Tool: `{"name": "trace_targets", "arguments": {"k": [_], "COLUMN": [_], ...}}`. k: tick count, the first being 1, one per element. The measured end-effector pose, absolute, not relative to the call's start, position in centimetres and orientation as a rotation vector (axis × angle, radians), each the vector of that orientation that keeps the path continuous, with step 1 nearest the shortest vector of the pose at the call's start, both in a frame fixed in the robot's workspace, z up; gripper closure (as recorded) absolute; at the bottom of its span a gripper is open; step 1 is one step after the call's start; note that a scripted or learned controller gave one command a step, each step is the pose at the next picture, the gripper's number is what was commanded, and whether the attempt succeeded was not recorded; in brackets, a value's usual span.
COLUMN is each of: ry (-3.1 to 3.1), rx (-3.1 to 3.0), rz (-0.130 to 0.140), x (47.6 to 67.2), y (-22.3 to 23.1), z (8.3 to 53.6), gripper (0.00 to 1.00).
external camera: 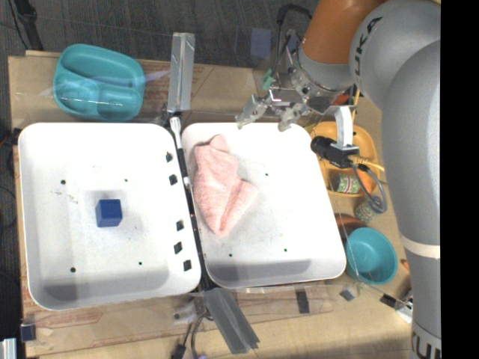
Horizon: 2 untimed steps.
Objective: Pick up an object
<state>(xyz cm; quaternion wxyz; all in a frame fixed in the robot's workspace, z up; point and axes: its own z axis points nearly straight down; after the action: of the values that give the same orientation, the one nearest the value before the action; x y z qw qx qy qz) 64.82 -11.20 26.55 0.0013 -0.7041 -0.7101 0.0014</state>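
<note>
Worktop point(359, 313) carries two white bins side by side, seam running near to far down the middle.

Near edge: grey metal strip point(232, 324) sticks out at an angle below the seam.

Left bin point(75, 253): blue cube point(109, 212) sits flat on the floor, left of centre, clear of all walls. It's alone in that bin.

Seam: row of small black tabs point(179, 226) along the left bin's right wall.

Right bin point(292, 208): pink cloth point(219, 185) lies crumpled in the left half, close to the seam-side wall. Bulky end points far, narrower folded end points near and slightly right. Can't tell if it touches the wall.

Outside the right bin, on its right: teal bowl point(372, 254) just beside the near right corner, open side up. Further back, a small can-like item point(346, 183), label too small to read, and a yellow object point(358, 137) partly hidden by robot parts.

Hand point(269, 117): over the far rim of the right bin, about mid-width. Fingers point(249, 115) are spread apart with nothing between them. Well apart from the cloth, and further still from the cube in the other bin. Neither object is touched.

Arm point(412, 126) comes in from the right, grey, with the orange band point(337, 21) just above the wrist.

Far side: grey upright bar point(181, 69) at the far end of the seam. Teal moulded tray point(99, 81) sits on the worktop beyond the left bin's far left corner, outside it.
</note>
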Motion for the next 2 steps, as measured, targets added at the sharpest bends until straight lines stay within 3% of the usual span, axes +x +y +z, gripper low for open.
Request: {"name": "trace_targets", "arguments": {"k": [1, 2], "ry": [-2.275, -2.299], "rx": [-2.162, -2.143], "rz": [0.007, -0.002], "x": [64.9, 60.8], "y": [-11.8, -13.1], "z": [13.8, 9.5], "gripper": [0.00, 0.00]}}
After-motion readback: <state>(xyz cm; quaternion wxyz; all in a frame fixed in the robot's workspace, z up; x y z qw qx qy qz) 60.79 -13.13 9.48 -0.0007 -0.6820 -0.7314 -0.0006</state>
